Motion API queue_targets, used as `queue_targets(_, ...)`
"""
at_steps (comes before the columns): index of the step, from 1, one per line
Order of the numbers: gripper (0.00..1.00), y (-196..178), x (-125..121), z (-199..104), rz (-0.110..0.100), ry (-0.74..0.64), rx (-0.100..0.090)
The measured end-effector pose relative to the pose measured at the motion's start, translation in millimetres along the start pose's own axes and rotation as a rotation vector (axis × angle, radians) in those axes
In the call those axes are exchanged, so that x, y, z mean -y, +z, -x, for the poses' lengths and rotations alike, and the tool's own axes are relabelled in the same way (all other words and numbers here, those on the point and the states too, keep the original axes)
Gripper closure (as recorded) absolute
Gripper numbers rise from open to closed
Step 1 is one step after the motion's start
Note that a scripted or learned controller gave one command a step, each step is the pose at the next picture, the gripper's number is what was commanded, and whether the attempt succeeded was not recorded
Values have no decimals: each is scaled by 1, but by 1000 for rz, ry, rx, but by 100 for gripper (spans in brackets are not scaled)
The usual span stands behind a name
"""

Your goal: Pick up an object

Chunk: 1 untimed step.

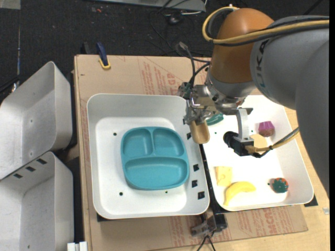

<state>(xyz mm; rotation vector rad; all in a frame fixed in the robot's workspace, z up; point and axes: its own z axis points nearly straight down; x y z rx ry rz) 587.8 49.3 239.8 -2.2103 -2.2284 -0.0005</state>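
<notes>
Overhead view of a worktop [141,72] w/ two white bins. The grey arm reaches in from the right, and its claw [200,113] hangs over the shared rim between left bin [104,140] and right bin [285,156]. Claw opening can't be told from this angle. The likeliest pick, a tan cylinder [199,132], sits directly below the claw and touching or nearly touching it. Its long axis runs approx. top-to-bottom in the view, and whether it is gripped is unclear. Just right of the claw is a small teal piece [215,120]. Farther right lies a purple block [266,128]. Below-right of the claw are a pale yellow block [223,174] and a banana [238,190], w/ a red-and-green fruit [279,184] farthest off. Below-left of the claw a teal divided plate [154,158] lies flat (large, prob. awkward to grasp). The rim beneath the claw looks like the main obstruction.
</notes>
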Motion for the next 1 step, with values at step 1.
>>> queue_targets(1,100,-6,16,-49,0,0,0)
